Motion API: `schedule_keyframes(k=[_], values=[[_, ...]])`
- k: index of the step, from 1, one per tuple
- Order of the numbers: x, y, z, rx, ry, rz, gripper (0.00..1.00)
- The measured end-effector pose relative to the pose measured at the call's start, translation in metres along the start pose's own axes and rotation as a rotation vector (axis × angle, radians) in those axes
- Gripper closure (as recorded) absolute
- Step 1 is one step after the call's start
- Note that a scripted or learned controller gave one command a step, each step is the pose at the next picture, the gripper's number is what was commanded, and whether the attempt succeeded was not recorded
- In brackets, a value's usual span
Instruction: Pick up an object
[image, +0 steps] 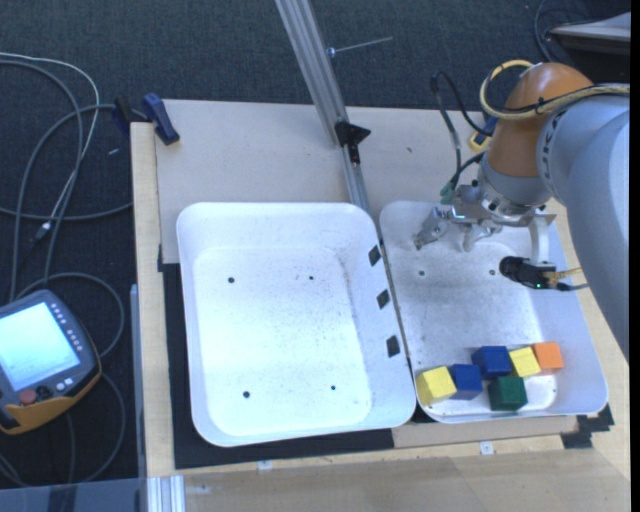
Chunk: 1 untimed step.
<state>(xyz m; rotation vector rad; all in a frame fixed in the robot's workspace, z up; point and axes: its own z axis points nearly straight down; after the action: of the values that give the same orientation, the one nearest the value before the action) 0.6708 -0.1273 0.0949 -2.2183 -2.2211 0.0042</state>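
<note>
Right bin (575, 330)'s far end under tool (450, 232), fingers spread, holding nothing.

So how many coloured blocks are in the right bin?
6, clustered at its near edge: yellow, blue, blue, green, yellow, orange. More may hide beneath.

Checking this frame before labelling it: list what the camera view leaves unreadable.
- Gripper: small and blurred over the right bin's far end; whether the jaws are open or shut cannot be told.
- Arm: cut off by the right edge.
- Green block: partly covered by the blue block in front.
- Handheld screen at left: cut off by the edge, display washed out.
</note>
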Motion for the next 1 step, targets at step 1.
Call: schedule_keyframes(k=[1], values=[[0.0008,0.0018,-0.0171,-0.007,-0.002,-0.002,1.00]])
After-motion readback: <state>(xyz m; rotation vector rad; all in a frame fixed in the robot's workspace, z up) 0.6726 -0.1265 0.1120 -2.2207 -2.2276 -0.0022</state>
